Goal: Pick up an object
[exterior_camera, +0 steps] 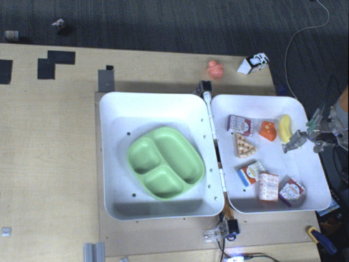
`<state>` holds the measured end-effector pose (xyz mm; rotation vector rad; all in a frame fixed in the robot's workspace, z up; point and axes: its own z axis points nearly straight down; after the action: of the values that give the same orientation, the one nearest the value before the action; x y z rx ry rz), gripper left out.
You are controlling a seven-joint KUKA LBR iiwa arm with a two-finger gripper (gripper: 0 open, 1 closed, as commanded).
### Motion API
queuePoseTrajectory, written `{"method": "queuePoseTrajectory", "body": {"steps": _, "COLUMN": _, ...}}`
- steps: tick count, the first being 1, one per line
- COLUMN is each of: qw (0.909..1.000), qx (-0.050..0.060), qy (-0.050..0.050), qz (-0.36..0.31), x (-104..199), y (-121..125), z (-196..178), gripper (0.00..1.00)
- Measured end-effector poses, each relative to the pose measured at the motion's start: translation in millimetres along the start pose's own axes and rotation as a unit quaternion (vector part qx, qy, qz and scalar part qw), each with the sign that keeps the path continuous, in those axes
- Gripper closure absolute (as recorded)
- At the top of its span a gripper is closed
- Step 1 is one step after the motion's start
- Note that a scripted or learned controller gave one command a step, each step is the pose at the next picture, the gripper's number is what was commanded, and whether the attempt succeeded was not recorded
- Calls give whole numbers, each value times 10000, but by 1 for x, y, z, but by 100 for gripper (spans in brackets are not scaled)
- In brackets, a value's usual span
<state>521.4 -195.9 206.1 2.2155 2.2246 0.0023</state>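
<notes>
The right bin [313, 171] holds several small items. A yellow banana [284, 127] lies next to an orange piece [267, 130], and a dark snack packet [240, 125] sits at the bin's back left. A pizza-slice toy [245, 144], a small carton [250, 173], a pink-white box [268, 186] and a purple packet [292, 191] fill the rest. My gripper [304, 145] hangs over the bin's right side, just right of the banana. It is open, with nothing between its fingers.
A green divided plate [165, 161] lies in the left bin [112, 146]. On the bench behind the bins sit a pink lump [215, 69] and a white-black object [253, 63]. A black cable runs along the right.
</notes>
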Motion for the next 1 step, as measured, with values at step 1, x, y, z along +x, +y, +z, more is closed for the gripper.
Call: {"method": "queuePoseTrajectory", "body": {"steps": 1, "qw": 10000, "qx": -14, "qy": -2, "qz": 9, "x": 5, "y": 11, "z": 119, "gripper": 0}}
